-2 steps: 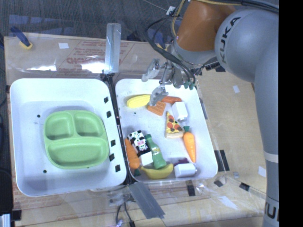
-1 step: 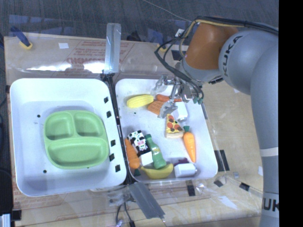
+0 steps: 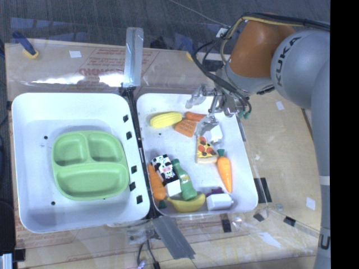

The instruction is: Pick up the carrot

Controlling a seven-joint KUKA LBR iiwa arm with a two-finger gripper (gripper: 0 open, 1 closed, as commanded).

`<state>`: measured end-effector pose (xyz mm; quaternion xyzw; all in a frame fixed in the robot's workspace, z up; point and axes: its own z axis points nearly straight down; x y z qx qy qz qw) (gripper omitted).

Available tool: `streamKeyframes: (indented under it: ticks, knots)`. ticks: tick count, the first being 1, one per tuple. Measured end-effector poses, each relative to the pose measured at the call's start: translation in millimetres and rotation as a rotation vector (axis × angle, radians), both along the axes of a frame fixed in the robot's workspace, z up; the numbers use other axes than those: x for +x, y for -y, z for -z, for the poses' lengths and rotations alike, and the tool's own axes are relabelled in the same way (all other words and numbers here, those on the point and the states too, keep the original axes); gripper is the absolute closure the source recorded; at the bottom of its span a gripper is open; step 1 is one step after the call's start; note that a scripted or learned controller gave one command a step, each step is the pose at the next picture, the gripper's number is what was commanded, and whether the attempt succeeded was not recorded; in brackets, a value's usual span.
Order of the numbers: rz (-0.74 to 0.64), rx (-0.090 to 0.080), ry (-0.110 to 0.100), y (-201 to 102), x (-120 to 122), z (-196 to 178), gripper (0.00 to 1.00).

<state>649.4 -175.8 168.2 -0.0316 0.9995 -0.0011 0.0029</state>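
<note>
1. Far left: the left bin [image 3: 22, 150] has a green divided plate [image 3: 88, 165] sitting roughly in the middle of it, three compartments, nothing on it.
2. Between the two bins, up at the back edge, there's a grey upright post [image 3: 134, 55].
3. The right bin [image 3: 249, 172] is where all the toy food is. On its left side there's a second orange carrot-like piece [image 3: 156, 185] lying along the wall, and right next to it a little black-and-white cow-print box [image 3: 163, 167].
4. Just right of that, a green bottle [image 3: 184, 182] lies tilted, with a banana [image 3: 185, 204] curved under it at the front edge and a small white block [image 3: 220, 201] beside that.
5. Up top in the same bin: a corn cob [image 3: 165, 119], then an orange wedge [image 3: 185, 129] and a small orange piece [image 3: 195, 116] just beside it.
6. Pizza slice [image 3: 206, 150] sits mid-bin.
7. The carrot [image 3: 224, 171] is right of the pizza, near the bin's right wall, green top pointing up toward the back, lying flat and nothing touching it from above.
8. The gripper [image 3: 211, 123] hangs over the back of the right bin, just above the pizza, near the orange bits. Honestly can't tell whether its fingers are spread or pressed together, too cluttered there.
</note>
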Motion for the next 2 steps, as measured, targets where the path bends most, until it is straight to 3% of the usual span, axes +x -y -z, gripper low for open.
streamKeyframes:
  ticks: [1, 2]
  knots:
    - [-0.106, 0.002, -0.009, 35, -51, 62, 0.00]
    - [-0.102, 0.002, -0.005, 33, -94, 76, 0.00]
